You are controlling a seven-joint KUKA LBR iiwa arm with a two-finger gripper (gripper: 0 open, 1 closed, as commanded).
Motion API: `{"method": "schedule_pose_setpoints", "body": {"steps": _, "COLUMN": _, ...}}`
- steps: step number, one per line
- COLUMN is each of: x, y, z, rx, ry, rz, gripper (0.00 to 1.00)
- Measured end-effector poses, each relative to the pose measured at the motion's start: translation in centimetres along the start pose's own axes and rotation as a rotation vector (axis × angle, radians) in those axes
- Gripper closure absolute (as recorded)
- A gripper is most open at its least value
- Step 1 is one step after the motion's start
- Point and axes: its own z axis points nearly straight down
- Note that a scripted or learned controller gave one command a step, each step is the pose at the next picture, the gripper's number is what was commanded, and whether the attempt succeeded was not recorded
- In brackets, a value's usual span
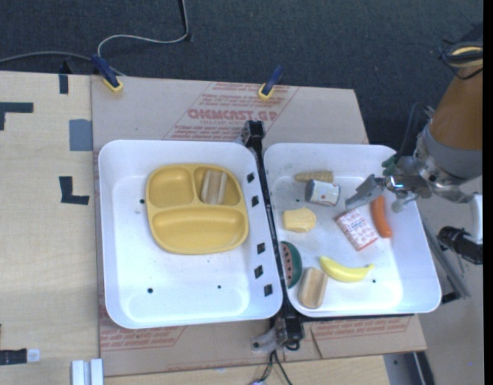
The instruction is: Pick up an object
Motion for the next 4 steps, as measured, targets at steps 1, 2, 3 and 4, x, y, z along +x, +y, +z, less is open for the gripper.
{"method": "schedule_pose_setpoints", "body": {"steps": 1, "x": -5.2, "y": 2.2, "z": 10.0, "rx": 0.002, "ry": 0.0, "rz": 0.002, "gripper": 0.0}}
{"method": "schedule_pose_setpoints", "body": {"steps": 2, "x": -8.0, "y": 6.6, "z": 16.6, "rx": -0.009, "ry": -0.002, "rz": -0.001, "gripper": 0.0}}
{"method": "schedule_pose_setpoints", "body": {"steps": 3, "x": -7.8, "y": 14.1, "z": 16.8, "rx": 0.004, "ry": 0.006, "rz": -0.001, "gripper": 0.0}}
{"method": "schedule_pose_setpoints", "body": {"steps": 4, "x": -8.0, "y": 14.2, "z": 15.7, "rx": -0.005, "ry": -0.005, "rz": -0.004, "gripper": 1.0}}
